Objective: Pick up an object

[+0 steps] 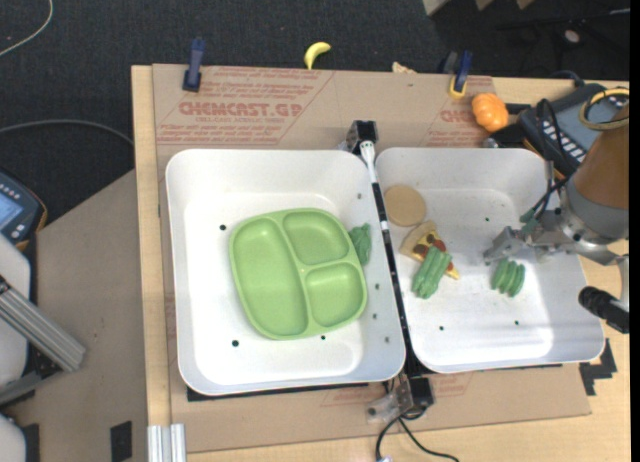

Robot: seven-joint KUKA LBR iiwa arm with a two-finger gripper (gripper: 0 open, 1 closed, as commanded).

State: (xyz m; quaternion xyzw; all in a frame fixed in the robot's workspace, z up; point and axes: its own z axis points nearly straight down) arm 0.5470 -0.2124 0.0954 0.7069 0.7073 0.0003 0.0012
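Item: one desk (250,100) carrying two shallow white bins side by side. Left bin (200,190): one green divided plate (298,272), three compartments, lying flat near the middle; one small green leafy piece (361,243) just beside the plate's right rim, close to the wall shared with the other bin. Right bin (470,345): one round tan disc (405,204) toward the far left corner; one wedge-shaped toy food piece (424,243), tan with red and yellow, just below the disc; one green ridged vegetable (431,273) touching or overlapping that wedge; one second green ridged piece (508,277) lying apart, toward the bin's right half. Gripper (512,243): reaching in from the right, hanging just above the second green piece; whether the jaws stand apart or together cannot be told at this resolution, and nothing is seen between them. Off the bins: an orange object (489,111) and a yellow curved object (317,52) at the desk's far edge. Assessment: the likely target is the second green piece, still resting on the bin floor. Risks: its ridged, rounded form may squirt sideways under closing jaws; a descent slightly off centre could nudge it away rather than straddle it; it lies low, so a shallow descent may close on air.
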